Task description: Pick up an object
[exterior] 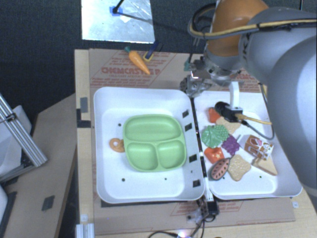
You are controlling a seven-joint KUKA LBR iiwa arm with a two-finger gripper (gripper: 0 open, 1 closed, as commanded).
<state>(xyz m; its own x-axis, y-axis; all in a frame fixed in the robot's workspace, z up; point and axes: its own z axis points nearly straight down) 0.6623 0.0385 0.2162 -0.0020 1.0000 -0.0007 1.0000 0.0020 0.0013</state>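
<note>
Nearest me, the right bin holds a heap of toy food: a bread slice, a red piece, a leafy green piece. The left bin carries a green divided plate and a small pretzel. Farther back, my end effector hovers over the bins' far rims, apparently carrying nothing; I cannot tell its opening. I judge this the approach step: next I must descend toward the pile, which lies nearer me. A toy carrot rests on the desk beyond.
</note>
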